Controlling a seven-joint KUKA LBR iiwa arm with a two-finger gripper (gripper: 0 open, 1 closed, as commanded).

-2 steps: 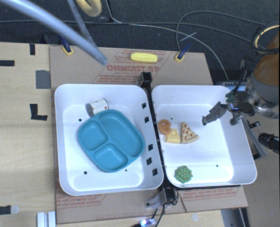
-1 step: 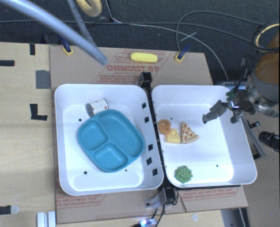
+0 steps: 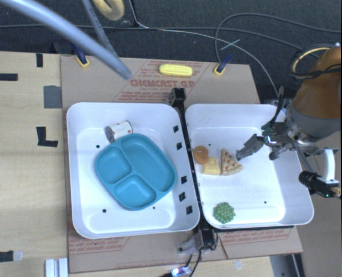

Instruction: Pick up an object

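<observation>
In the right bin [image 3: 286, 203], a pizza slice [image 3: 230, 161], a yellow wedge [image 3: 211, 167] and a small orange ring [image 3: 200, 153] lie close together near the left wall. A green broccoli piece [image 3: 224, 212] rests by the front wall. My gripper [image 3: 258, 150] hangs over the bin's right half, just right of the pizza slice and slanted toward it. It is open, with nothing between its fingers.
The left bin [image 3: 78, 154] holds a blue divided plate [image 3: 136, 170] and a small white cup [image 3: 119, 130] on its side. A yellow toy [image 3: 175, 70] lies on the cardboard behind the bins. Cables run behind the right bin.
</observation>
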